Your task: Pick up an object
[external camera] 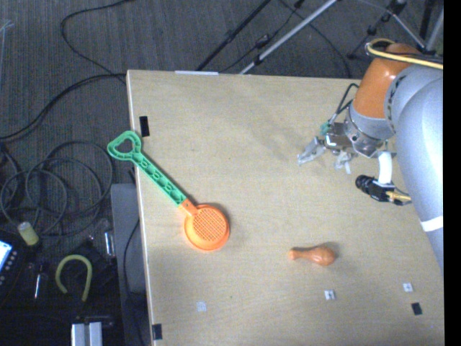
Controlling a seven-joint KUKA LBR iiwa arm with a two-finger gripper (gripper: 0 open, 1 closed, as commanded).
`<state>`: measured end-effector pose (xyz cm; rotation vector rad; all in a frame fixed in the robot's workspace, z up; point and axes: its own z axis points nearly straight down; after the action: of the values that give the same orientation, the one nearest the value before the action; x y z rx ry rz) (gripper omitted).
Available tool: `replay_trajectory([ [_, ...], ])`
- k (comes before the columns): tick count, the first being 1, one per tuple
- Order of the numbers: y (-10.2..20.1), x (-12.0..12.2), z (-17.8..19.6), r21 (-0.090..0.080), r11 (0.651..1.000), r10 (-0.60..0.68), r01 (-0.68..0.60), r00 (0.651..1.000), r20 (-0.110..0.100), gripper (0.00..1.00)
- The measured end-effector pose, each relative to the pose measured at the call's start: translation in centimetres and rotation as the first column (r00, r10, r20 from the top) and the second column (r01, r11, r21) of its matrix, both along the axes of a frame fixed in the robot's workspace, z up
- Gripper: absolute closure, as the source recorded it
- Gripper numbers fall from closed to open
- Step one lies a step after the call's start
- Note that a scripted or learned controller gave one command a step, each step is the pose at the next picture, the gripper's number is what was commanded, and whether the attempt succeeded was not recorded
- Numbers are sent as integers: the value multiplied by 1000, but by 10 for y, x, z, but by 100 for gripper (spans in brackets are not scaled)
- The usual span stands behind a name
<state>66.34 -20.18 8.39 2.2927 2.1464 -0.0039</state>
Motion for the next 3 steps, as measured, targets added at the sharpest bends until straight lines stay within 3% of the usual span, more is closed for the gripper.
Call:
replay_trajectory([
  [1,-16,5,49,-2,968,250,-250,968,1,0],
  [2,-20,6,1,1,725,689,-689,725,2,0],
  [3,62,3,1,1,618,786,-786,618,3,0],
])
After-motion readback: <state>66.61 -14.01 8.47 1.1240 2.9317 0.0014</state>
